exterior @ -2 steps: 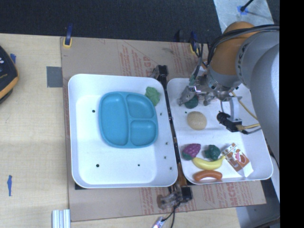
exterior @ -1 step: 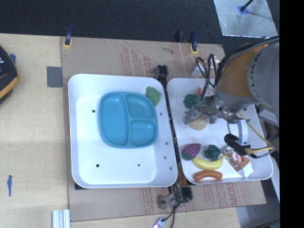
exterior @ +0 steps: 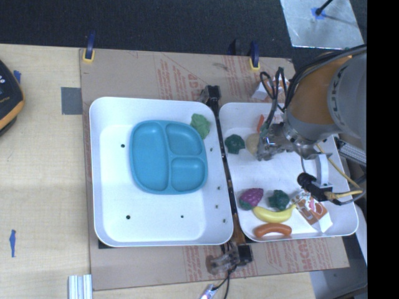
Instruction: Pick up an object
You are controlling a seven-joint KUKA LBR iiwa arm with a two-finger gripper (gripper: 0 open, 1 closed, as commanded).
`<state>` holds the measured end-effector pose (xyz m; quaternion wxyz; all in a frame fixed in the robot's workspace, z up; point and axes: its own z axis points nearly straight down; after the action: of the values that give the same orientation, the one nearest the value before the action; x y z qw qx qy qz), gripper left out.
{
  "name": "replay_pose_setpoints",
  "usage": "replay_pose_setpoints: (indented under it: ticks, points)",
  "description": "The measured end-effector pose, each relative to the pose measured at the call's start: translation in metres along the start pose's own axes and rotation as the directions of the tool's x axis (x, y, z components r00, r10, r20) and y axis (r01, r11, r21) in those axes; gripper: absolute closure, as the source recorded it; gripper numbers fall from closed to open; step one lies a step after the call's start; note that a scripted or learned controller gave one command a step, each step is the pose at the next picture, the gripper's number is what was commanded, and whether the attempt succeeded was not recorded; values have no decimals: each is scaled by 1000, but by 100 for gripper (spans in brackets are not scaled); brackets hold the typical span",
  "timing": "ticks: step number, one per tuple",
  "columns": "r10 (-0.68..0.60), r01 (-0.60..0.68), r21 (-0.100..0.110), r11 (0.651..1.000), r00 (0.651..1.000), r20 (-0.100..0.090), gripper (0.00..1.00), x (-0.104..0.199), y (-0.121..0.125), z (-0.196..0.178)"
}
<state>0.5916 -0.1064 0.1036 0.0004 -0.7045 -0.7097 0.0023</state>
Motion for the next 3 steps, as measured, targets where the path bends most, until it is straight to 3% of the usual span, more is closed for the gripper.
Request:
replay_pose_setpoints:
  ticks: [1,2,3]
  points:
    - [4,-4,0,1000,1000,-2,100,-60,-75,-6]
    - [2,-2,-3,1000,1000,-3,100,-17,12,-78]
    - [3,-3,-2,1000,1000,-3,0,-18,11,-77]
